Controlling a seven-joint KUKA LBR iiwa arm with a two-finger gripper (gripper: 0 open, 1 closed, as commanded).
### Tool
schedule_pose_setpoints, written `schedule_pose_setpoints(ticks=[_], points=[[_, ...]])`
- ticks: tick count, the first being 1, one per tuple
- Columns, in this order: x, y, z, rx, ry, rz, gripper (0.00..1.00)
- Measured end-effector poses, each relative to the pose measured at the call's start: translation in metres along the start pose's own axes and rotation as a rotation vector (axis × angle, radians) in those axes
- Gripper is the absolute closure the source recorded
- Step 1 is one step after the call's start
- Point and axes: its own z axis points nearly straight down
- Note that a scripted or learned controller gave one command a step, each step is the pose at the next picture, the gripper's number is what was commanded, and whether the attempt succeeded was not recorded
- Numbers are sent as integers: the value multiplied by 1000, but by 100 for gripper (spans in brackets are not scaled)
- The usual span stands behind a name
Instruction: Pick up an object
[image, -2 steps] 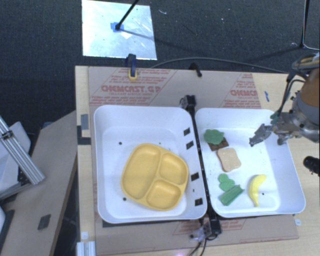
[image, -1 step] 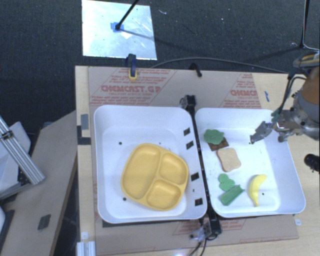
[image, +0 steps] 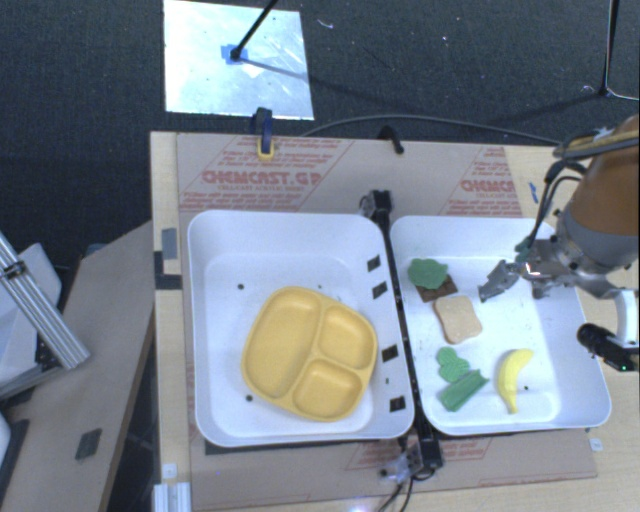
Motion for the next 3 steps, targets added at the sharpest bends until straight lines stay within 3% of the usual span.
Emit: schedule_pose_setpoints(ticks=[2, 3], points=[[-3, 10, 101, -2, -1, 1, 0], [-3, 12, 88, -7, -2, 1, 100]])
